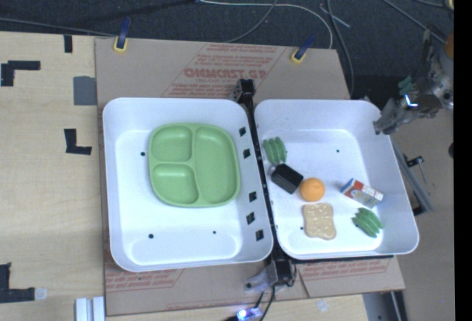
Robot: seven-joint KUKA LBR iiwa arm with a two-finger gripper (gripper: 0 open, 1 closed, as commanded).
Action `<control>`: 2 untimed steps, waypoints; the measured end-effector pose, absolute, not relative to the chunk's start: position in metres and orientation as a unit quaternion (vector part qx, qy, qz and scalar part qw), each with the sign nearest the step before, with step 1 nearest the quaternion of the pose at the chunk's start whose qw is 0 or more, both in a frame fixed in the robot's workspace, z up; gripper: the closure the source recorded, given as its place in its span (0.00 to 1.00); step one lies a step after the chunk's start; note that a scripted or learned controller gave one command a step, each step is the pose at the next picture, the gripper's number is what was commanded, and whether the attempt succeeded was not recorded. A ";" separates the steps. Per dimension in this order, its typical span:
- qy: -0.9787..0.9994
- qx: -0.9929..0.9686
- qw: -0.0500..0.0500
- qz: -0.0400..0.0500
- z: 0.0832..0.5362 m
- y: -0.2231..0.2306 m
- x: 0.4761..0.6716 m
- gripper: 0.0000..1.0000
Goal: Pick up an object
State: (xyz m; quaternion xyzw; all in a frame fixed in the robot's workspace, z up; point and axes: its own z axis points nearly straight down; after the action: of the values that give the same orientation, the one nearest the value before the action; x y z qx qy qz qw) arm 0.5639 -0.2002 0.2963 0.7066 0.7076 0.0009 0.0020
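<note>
The surface (44,187) carries two white bins side by side on cardboard. Lower right of the frame, the right bin (383,164) holds loose items for picking: a biscuit (318,221), an orange ball (313,190), a black block (286,179) lying diagonally, and a small carton (361,193) with its long axis slanting down-right. The left bin (122,187) holds a green tray (195,165). Upper right, the hand (389,119) hovers at the bin's rim; whether it is apart or together cannot be told.
</note>
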 end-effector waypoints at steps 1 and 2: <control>0.708 0.706 -0.001 -0.001 0.279 -0.156 0.560 1.00; 0.708 0.706 -0.001 -0.001 0.277 -0.108 0.544 1.00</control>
State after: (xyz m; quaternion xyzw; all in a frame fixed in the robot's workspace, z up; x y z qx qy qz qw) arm 0.5442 -0.1081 0.2768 0.7058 0.7084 -0.0006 -0.0009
